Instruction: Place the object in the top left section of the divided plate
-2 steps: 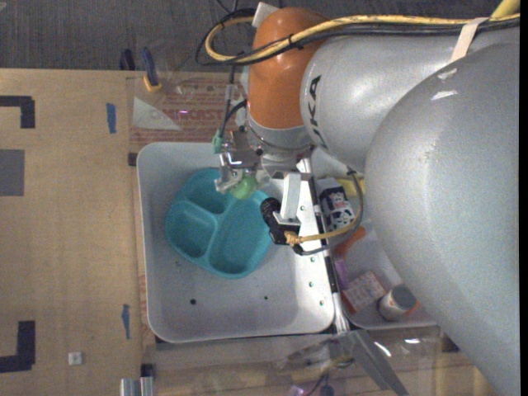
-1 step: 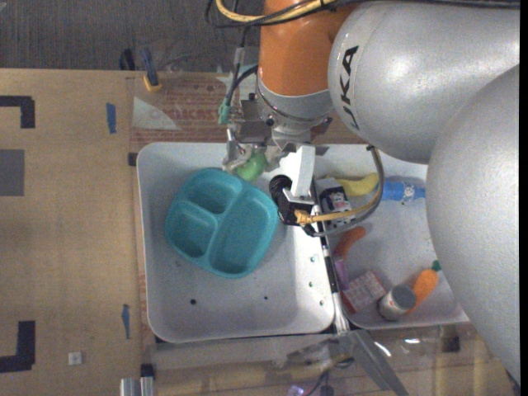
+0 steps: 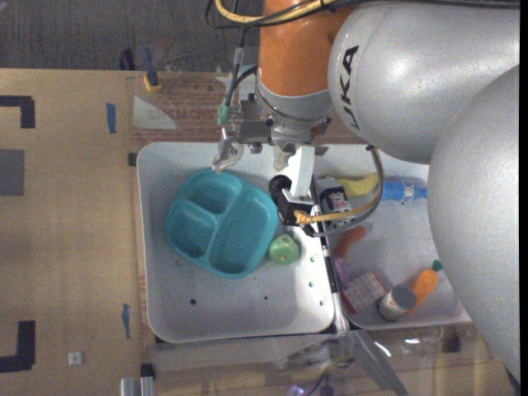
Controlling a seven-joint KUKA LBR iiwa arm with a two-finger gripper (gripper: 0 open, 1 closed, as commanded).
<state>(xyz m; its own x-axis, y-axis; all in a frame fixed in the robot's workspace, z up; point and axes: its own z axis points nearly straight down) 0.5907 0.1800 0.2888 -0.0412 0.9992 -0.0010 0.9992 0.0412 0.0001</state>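
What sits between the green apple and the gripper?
In the camera view, only the teal divided plate's upper right rim lies between the green apple and the gripper.

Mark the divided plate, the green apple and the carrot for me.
divided plate point(image 3: 221, 225): camera view, on the large section's floor.
green apple point(image 3: 285, 250): camera view, middle of the fruit, beside the plate's right edge.
carrot point(image 3: 426, 283): camera view, orange body, right bin.

Black letters "KA" read on grey arm point(image 3: 388, 64) casing, turned sideways, rest of brand cut off. Nothing else legible.
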